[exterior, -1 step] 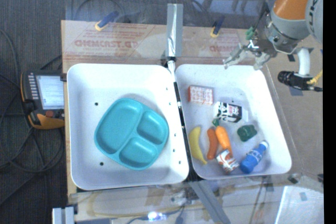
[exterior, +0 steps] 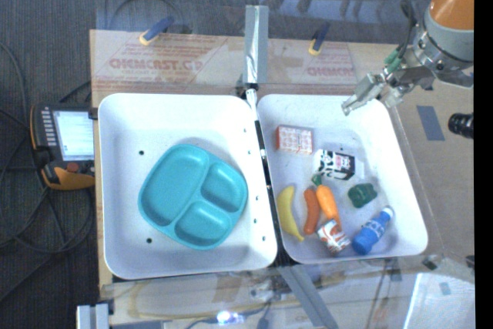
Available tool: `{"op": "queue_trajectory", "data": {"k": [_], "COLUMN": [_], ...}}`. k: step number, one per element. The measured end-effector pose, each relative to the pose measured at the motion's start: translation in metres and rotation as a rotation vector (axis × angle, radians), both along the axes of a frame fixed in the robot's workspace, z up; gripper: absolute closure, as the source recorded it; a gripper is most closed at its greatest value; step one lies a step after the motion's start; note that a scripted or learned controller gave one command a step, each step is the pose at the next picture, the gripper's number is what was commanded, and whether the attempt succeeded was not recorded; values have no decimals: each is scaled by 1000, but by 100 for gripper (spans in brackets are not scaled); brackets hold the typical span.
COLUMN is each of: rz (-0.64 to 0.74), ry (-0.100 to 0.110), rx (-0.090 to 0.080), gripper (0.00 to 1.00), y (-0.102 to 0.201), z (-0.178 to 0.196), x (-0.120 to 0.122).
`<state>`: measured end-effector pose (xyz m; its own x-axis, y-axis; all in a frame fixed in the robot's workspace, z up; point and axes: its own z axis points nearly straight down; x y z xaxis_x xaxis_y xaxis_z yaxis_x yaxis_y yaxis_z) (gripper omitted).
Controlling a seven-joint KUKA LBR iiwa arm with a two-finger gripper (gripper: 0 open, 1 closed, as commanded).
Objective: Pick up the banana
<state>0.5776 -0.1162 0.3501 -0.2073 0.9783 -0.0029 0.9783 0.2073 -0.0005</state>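
Camera view from above takes in both white bins at a slant, and the banana (exterior: pixel 289 213) lies in the right bin (exterior: pixel 407 173), hard against its left wall, towards the near end. It is a small yellow curved piece, smooth and plastic-looking, its long axis running roughly near to far with a slight bow. Just beside it on the right sit two carrots (exterior: pixel 320 206), orange and tapered with green tops, nearly touching it.

The gripper (exterior: pixel 360 95) hangs over the far right corner of that same bin, well apart from the fruit. From it, the banana lies down and to the left, diagonally across the bin. Its grey metal fingers look slightly parted with nothing between them, so I read it as open and empty.

My guess is the arm has to cross the bin and turn so the fingers straddle the banana's narrow width, with little room between wall and carrots.

Other bits crowd the bin: a red-checked box (exterior: pixel 294 139), a black-and-white carton (exterior: pixel 335 163), a dark green lump (exterior: pixel 361 194), a blue bottle (exterior: pixel 373 230), a small can (exterior: pixel 333 236). The left bin holds a teal divided plate (exterior: pixel 194 195), glossy and rounded.
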Motion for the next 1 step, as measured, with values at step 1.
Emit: {"op": "queue_trajectory", "data": {"k": [1], "rz": [162], "ry": [3], "rx": [4], "gripper": [0], "y": [38], "z": [-145], "x": [-27]}}
